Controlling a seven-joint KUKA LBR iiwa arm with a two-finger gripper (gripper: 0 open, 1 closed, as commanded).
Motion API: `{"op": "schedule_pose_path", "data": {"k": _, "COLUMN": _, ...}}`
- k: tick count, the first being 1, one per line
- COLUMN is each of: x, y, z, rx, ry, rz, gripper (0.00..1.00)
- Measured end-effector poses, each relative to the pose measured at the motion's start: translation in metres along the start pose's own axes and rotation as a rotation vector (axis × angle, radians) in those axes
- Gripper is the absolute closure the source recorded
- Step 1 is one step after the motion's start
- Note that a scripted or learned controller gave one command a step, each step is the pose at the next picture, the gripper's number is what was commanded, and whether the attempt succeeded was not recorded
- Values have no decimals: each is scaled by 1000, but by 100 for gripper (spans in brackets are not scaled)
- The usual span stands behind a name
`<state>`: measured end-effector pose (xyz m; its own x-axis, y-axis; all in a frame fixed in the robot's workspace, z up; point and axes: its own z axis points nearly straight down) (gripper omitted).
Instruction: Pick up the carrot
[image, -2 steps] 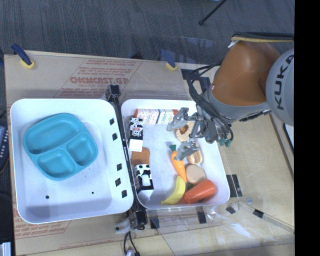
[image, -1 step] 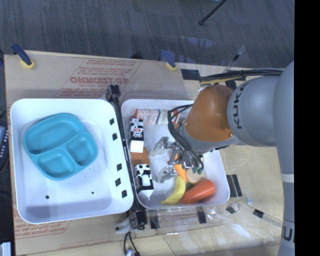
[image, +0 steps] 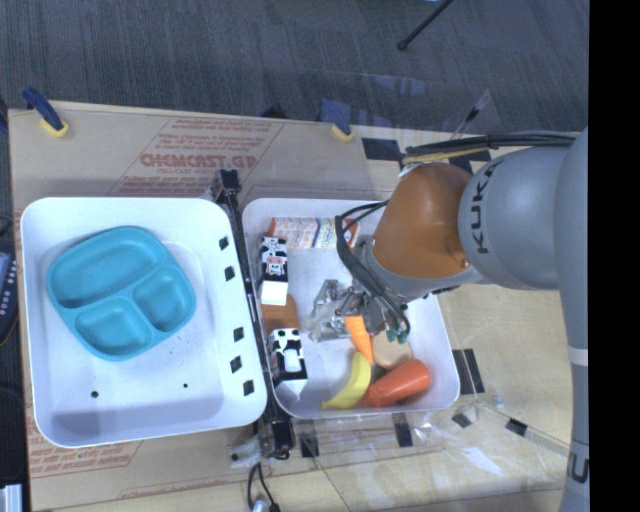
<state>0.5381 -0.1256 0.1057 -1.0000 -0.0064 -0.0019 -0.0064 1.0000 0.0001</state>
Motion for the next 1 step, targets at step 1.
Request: {"op": "schedule_pose_path", "data": {"k": 1, "x": 24, "y": 19, "z": -43, "rx": 0, "ry": 1, "rz": 324, "gripper": 100}}
